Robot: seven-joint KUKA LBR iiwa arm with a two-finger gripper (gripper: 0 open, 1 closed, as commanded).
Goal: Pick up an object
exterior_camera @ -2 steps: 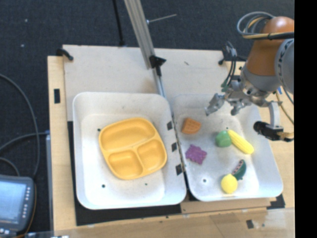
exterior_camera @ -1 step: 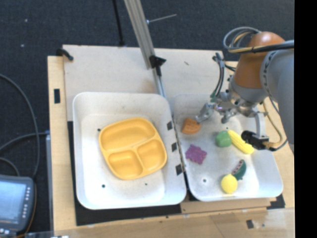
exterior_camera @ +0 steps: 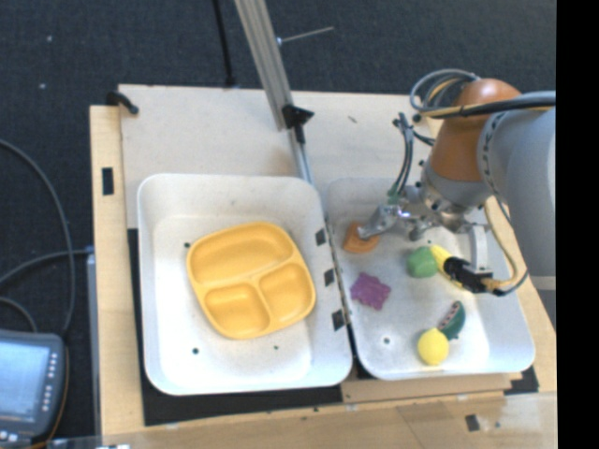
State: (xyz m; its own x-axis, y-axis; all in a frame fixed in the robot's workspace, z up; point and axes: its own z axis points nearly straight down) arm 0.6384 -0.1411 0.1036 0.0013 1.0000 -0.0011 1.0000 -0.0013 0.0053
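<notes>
The right bin [exterior_camera: 505,344] holds several small objects. An orange piece [exterior_camera: 357,240] lies at its left wall, with a purple piece [exterior_camera: 371,291] below it. A green block [exterior_camera: 421,263] sits mid-bin, and a yellow ball [exterior_camera: 432,346] rests beside a dark green piece [exterior_camera: 453,319] near the front. My gripper [exterior_camera: 388,219] hangs low over the bin's back left part, just right of and above the orange piece, seemingly touching its upper edge. The grey arm with its orange band [exterior_camera: 468,148] reaches in from the right.
The left bin [exterior_camera: 159,251] carries a yellow three-compartment tray [exterior_camera: 250,277]. A slanted aluminium rail [exterior_camera: 267,54] rises from the back of the bench between the bins. A yellow and black cable fitting [exterior_camera: 463,271] hangs off the arm beside the green block.
</notes>
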